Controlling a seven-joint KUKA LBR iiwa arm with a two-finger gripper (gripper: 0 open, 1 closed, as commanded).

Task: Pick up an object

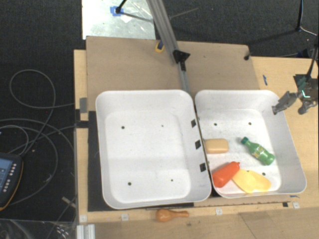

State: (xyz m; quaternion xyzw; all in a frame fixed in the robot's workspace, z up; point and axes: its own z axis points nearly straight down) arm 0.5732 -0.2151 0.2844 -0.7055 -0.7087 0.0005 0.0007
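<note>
The right bin (227,99) holds several objects. A tan rounded block (216,146) lies by its left wall. A green bottle (258,151) lies tilted near the middle right. At the front, a red bottle-like piece (226,174) touches a yellow banana-like piece (251,181). My gripper (290,108) hangs over the right bin's far right rim, above and to the right of the green bottle. It is open, with nothing between its spread fingers.
The left bin (144,99) sits beside the right one. A small brown pear-shaped object (172,214) lies on the bench in front of the bins. A slanted metal pole (167,29) crosses the back of the bench. A handheld pendant (7,176) lies at the far left.
</note>
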